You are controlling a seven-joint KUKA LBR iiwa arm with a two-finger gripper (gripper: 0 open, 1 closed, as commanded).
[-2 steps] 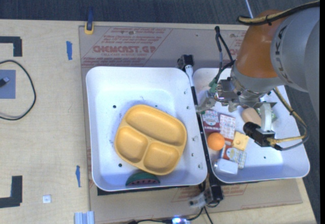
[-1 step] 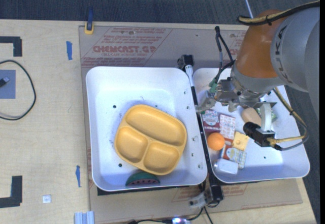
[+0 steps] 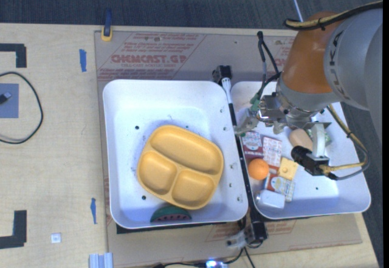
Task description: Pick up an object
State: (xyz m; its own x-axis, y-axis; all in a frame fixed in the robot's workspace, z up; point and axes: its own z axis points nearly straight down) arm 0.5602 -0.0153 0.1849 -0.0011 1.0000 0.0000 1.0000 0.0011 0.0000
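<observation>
Pincer (image 3: pixel 267 116) state I cannot tell — low at right bin (image 3: pixel 358 200) left edge; crowded packets (image 3: pixel 262 147) may slip aside.

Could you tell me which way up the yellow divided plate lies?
Right way up: the yellow divided plate shows three hollow compartments facing upward in the left bin.

one fixed camera looks down at a slant from above the counter (image 3: pixel 48 157), far enough back to take in both white bins: the left bin (image 3: pixel 121 103) sits mid-frame, the right bin (image 3: pixel 346 200) near the right side, where the arm (image 3: pixel 340 60) enters.
</observation>
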